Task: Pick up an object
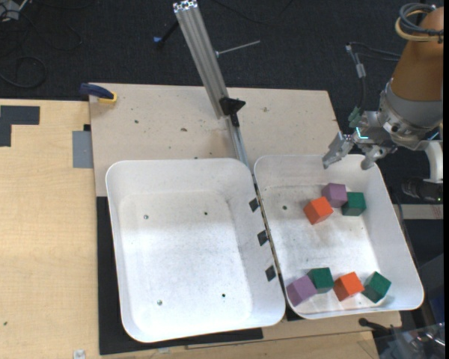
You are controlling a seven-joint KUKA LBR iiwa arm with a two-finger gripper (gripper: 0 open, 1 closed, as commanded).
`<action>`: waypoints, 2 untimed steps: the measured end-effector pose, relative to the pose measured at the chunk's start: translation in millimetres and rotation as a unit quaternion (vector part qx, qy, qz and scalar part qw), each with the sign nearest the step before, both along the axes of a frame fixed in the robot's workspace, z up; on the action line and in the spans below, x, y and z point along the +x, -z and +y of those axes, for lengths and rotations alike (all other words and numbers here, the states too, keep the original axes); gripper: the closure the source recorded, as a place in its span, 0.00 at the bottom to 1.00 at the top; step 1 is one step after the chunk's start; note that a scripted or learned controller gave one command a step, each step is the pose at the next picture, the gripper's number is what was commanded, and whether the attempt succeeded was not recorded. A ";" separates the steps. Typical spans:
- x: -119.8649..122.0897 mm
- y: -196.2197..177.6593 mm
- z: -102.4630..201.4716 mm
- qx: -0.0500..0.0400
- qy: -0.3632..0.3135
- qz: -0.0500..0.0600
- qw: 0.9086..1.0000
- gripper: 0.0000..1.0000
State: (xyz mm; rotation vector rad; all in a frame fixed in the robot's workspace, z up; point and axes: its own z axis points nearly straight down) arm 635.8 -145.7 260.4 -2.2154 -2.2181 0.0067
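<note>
The arm (417,73) has an orange band over a grey wrist, looped cables on top, and a silver-grey gripper (353,154).

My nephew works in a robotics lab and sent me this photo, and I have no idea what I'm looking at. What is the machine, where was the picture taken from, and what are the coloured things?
The picture comes from one fixed camera above a bench, looking down at a slant. On the right is a robot arm, and its hand hangs over the far edge of the right bin. Nothing sits between its fingers.

Two shallow white trays lie side by side. The left bin has a speckled floor. The right bin holds seven small blocks: a purple, an orange and a green one clustered near the far end, and a purple, green, orange and green one in a row near the front. The arm's job is to pick one up.
</note>
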 end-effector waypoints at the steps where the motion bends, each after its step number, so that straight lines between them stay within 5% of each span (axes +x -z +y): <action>1: 0.8 -2.8 0.1 -0.001 -0.001 -0.002 1.000 0.00; 2: -1.1 60.2 7.9 0.000 -0.001 0.001 1.000 0.00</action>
